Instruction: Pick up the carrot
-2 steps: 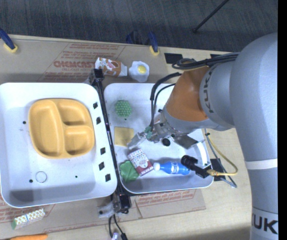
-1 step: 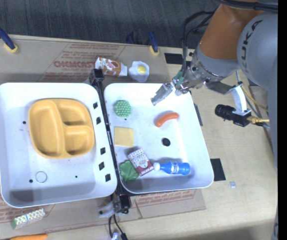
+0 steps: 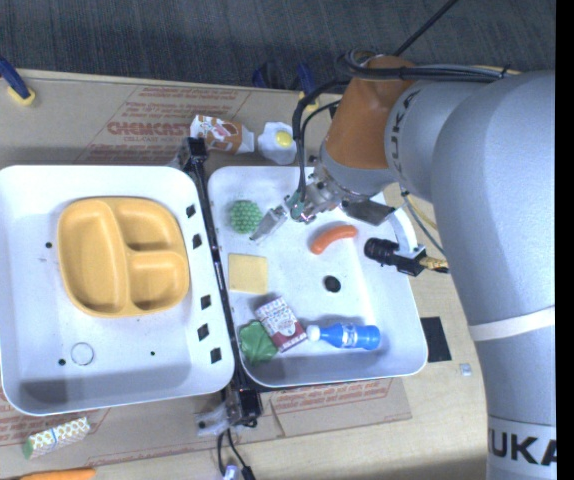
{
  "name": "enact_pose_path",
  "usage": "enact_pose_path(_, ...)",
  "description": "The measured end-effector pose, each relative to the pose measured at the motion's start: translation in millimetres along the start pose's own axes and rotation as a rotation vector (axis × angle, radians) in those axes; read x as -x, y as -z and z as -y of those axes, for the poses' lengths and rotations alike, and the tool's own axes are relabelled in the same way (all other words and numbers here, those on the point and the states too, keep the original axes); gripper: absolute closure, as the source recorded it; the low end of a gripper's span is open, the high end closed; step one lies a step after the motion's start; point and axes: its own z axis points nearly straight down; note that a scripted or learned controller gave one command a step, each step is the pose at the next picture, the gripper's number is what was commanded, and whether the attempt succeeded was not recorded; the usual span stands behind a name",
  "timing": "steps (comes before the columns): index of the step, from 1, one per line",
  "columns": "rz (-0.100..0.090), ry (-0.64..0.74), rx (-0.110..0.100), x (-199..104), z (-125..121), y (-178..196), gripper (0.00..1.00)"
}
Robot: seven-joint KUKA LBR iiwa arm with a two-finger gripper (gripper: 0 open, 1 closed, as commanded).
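Orange carrot [image 3: 332, 237] lying free on the floor of the right white bin [image 3: 392, 353], centre-right of frame, gripper [image 3: 272, 220] just left of it beside a green ball [image 3: 245, 214], finger state impossible to tell, blue-capped bottle [image 3: 348, 336] lower down

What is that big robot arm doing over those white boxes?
The robot arm is reaching into the right bin, trying to pick up the carrot. Its gripper sits low in the bin, left of the carrot, near a green ball, and the carrot lies loose on the bin floor. The left bin holds a yellow tray.
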Motion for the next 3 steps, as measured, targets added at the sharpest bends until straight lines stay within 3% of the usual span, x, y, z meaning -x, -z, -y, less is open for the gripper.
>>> enact_pose_path(1,0.002,0.003,0.002,0.7,-1.4,12.3,1.0)
enact_pose_path(2,0.004,-0.159,0.005,-32.9,38.0,142.7,1.0)
enact_pose_path(3,0.0,-0.367,0.0,-119.7,59.9,75.1,1.0)
